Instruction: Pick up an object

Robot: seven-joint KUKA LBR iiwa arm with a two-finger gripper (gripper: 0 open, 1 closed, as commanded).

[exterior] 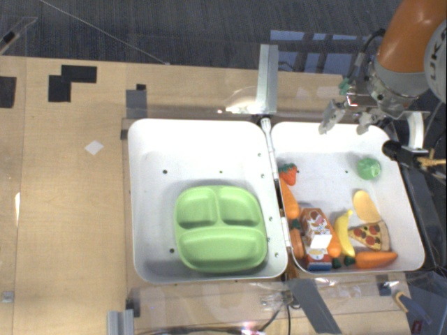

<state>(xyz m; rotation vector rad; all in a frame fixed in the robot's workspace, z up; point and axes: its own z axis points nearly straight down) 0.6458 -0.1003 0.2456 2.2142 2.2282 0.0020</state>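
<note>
The hand (346, 121) hangs at the upper right of the frame, fingers spread and pinching nothing, it seems. The toys (334, 237) lie low in the right bin (328, 152), untouched. The picking is not yet begun.

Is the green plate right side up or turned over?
Right side up: the green plate shows its three hollow compartments facing the camera, in the left bin.

One fixed camera above the bench (70, 187) (slanted downward); both bins (147, 187) framed.
</note>
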